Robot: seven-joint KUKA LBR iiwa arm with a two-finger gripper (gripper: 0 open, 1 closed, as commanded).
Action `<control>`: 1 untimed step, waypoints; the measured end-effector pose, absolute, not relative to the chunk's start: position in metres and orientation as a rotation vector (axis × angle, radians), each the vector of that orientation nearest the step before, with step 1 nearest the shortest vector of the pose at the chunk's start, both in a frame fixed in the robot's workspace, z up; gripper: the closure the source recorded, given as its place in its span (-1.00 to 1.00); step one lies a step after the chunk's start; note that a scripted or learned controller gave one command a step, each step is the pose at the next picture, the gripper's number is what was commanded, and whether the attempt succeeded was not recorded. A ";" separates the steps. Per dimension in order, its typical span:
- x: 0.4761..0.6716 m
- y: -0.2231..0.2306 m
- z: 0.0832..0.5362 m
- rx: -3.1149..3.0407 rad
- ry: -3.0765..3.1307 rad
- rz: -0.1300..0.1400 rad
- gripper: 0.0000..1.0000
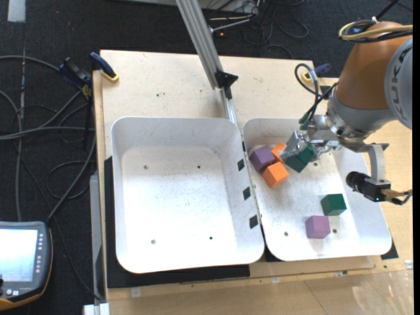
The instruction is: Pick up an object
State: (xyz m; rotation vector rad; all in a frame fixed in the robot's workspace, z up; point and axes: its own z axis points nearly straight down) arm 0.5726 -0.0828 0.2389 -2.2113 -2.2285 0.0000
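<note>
The pale, speckled surface carried two shallow white bins side by side, the left bin touching the right bin along their inner rims. A blue and yellow clamp gripped the surface's far left corner. A slanted metal strut met the surface just behind the bins' junction.

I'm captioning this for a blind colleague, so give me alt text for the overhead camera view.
A grey and orange arm reaches from the right and sets its claw on a dark green block in the right bin, beside a purple block and an orange block. Nearer the front lie a green cube and a purple cube. The left bin sits alongside.
</note>
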 end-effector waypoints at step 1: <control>0.571 -0.020 0.244 -2.209 -2.231 -0.002 1.00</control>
